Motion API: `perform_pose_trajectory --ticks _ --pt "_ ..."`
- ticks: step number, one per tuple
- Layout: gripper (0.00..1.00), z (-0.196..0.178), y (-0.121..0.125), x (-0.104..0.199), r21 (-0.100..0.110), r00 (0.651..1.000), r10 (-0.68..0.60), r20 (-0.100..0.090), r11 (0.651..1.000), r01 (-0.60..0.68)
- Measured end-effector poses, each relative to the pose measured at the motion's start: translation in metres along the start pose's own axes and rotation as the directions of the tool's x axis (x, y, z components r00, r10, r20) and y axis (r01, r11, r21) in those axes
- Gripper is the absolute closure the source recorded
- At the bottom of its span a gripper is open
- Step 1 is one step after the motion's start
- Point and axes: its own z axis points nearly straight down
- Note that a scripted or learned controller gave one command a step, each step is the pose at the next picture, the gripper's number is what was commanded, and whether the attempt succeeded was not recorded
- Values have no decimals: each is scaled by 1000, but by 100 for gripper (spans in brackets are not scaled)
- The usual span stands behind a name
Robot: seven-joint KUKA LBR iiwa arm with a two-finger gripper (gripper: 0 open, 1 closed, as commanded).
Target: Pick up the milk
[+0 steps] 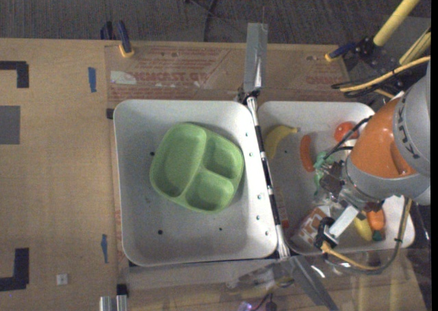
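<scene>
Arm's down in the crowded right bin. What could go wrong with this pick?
The right bin is crowded: banana, orange pieces and a brown carton, perhaps the milk, lie close together, so the arm may catch the wrong one. The arm also covers much of that bin, so a miss could go unseen.
</scene>
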Motion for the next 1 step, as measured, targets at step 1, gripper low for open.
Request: perform_pose_trajectory --ticks 1 --pt "100 -84 -6 4 18 980 -201 -1 979 201"
